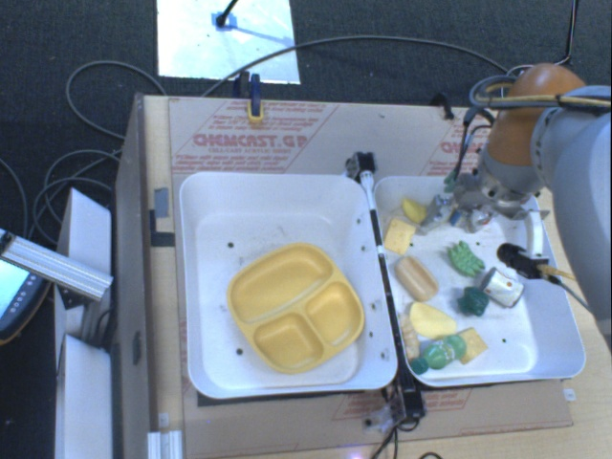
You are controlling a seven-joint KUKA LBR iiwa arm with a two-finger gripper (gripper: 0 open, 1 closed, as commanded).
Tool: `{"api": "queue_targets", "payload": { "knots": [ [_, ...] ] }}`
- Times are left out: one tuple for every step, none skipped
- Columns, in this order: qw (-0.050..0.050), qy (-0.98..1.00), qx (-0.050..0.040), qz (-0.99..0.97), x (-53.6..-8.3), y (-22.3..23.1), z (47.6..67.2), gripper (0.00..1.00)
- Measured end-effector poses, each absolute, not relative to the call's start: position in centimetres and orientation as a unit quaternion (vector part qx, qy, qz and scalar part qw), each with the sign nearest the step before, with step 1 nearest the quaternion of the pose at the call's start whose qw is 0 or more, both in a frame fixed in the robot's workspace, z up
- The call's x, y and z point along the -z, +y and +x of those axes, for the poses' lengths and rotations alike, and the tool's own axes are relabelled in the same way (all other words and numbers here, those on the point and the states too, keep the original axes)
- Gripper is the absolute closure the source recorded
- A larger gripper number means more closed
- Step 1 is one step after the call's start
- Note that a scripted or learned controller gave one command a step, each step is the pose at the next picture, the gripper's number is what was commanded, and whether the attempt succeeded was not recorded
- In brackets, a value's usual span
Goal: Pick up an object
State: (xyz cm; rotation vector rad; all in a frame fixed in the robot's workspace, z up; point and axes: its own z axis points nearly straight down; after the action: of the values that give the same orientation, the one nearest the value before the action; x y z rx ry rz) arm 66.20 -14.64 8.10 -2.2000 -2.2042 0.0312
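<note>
**Station inventory, as I see it on the overhead camera**

1. Left bin (206,256): white and shallow. It holds one yellow divided tray (295,306) with three compartments, lying flat near the bin's middle.
2. Right bin (555,342): white and shallow, set against the left bin along the shared rim. Every loose piece I could pick lies here:
   - small yellow piece (413,208), far end of the bin, near the gripper on the view's left;
   - yellow wedge (399,237), close to the shared rim;
   - tan bun (416,277), just nearer the camera than the wedge;
   - green ridged piece (467,258), mid-bin, near the gripper on the camera's side;
   - dark teal piece (472,301), touching a white-and-grey cylinder (507,290);
   - pale yellow lump (432,320), nearer the camera than the bun;
   - green bottle (435,355), at the near wall, just beside a yellow cracker (470,344).
3. Arm (583,151): grey with an orange band, reaching in from the view's right over the far end of the right bin.
4. Gripper (457,214): low over the far end of the right bin, between the small yellow piece and the bin's right-hand wall. I cannot tell whether the claw is spread or pressed together, nor whether it pinches anything.
</note>
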Motion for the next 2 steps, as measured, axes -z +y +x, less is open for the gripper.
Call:
{"api": "queue_targets", "payload": {
  "knots": [
    [-0.001,-0.708,0.0003,-0.706,-8.5,-14.5,60.9,0.0],
    [0.013,-0.707,-0.0096,-0.707,-8.2,-14.8,66.3,0.0]
  ]
}}
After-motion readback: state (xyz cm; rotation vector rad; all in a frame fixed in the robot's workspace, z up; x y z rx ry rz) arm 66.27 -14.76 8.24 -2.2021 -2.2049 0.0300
